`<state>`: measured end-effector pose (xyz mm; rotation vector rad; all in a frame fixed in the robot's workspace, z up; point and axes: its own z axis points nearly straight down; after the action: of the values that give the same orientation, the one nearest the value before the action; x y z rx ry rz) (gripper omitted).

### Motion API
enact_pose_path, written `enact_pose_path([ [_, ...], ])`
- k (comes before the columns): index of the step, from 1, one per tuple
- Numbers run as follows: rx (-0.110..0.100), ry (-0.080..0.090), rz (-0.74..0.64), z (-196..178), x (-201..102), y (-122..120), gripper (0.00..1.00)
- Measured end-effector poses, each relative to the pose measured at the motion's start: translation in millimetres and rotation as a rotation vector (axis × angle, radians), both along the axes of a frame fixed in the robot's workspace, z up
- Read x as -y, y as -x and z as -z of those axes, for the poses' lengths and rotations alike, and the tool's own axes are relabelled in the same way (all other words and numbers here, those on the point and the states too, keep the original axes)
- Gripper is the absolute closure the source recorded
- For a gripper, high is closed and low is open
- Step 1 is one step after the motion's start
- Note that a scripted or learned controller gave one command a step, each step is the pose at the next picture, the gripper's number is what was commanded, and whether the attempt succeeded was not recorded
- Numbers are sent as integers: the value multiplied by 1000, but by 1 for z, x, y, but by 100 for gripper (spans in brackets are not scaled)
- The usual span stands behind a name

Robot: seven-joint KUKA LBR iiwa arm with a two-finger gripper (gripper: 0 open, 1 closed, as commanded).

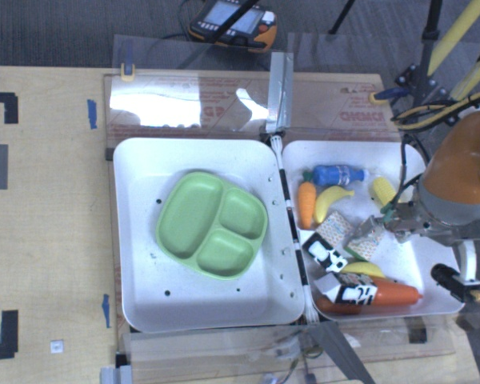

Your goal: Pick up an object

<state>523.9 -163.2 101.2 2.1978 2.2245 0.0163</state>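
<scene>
Arm [456,182] cut by right edge; end effector [382,224] finger state unclear.

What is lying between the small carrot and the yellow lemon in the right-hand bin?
In the camera view, a banana lies between the carrot and the lemon, with a blue bottle just above it toward the bin's far wall.
</scene>
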Motion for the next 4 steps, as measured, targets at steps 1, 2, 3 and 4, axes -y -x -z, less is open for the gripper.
enact_pose_path([
  [1, -2, 0, 33, 9, -42, -5, 0],
  [2, 13, 5, 37, -4, -39, -9, 100],
  [3, 14, 6, 38, -5, -38, -9, 0],
  [4, -14, 1, -210, -24, -69, -67, 0],
])
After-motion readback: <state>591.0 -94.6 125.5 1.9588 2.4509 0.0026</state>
